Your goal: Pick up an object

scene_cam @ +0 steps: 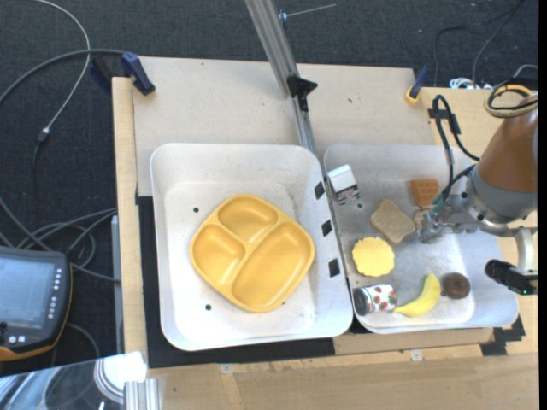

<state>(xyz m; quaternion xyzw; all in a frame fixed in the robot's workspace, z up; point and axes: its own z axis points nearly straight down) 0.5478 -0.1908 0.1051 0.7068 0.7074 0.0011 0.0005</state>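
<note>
Low over the right bin, the pincer hung just right of a tan slice of toy bread, and from where I stood I could not tell how it was set or whether it touched the slice. Behind it the grey wrist and the orange band of the arm reached in from the right, with black cables looping above. The bread lay near the middle of that bin, tilted a little against the floor. Just beyond the pincer, toward the far side, sat a small orange waffle-like square. Nearer, a round yellow disc with a scalloped edge lay just below the bread. Along the near wall of the bin lay a small can with a red-and-white label on its side, a banana just right of it, and a small dark brown round piece beside the banana's tip. At the bin's far left corner stood a small white boxy item. The left bin held a yellow divided plate, lying flat in its middle, well apart from the pincer. Both bins sat side by side on the pale table, and a metal pole slanted down between them from the far side.
</note>
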